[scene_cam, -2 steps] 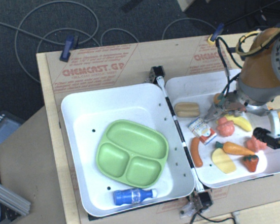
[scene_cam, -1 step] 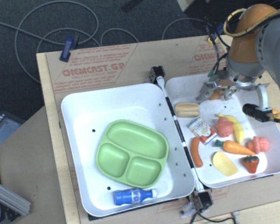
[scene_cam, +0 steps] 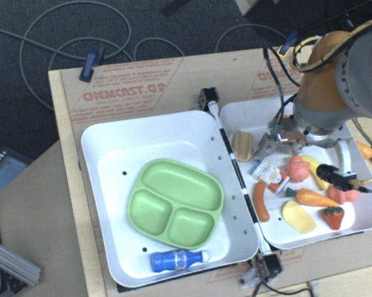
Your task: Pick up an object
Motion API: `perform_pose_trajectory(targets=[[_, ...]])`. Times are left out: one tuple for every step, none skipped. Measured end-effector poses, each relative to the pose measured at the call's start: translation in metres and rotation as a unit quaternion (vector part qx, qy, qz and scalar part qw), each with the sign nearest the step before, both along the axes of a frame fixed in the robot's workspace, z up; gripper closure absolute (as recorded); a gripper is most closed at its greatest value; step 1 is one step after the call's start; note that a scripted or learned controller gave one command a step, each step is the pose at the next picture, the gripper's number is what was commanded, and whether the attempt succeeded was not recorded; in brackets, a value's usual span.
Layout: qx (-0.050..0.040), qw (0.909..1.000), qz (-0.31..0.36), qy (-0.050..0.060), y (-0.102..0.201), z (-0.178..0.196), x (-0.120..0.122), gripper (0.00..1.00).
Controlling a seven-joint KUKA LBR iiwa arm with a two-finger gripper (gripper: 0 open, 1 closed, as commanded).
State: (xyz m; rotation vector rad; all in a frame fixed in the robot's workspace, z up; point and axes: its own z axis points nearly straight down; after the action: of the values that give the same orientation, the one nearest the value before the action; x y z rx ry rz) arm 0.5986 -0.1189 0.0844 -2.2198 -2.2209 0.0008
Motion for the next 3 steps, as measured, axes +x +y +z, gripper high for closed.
perform_pose_trajectory(targets=[[-0.0004,1.0000,-0.001,0.000,-0.019,0.000,-0.038,0.00],[0.0000,1.0000,-0.001,0.000,-0.007,0.000,-0.073,0.00],[-0.0004,1.0000,-0.001,-0.003,-0.007,0.011,-0.072,1.00]])
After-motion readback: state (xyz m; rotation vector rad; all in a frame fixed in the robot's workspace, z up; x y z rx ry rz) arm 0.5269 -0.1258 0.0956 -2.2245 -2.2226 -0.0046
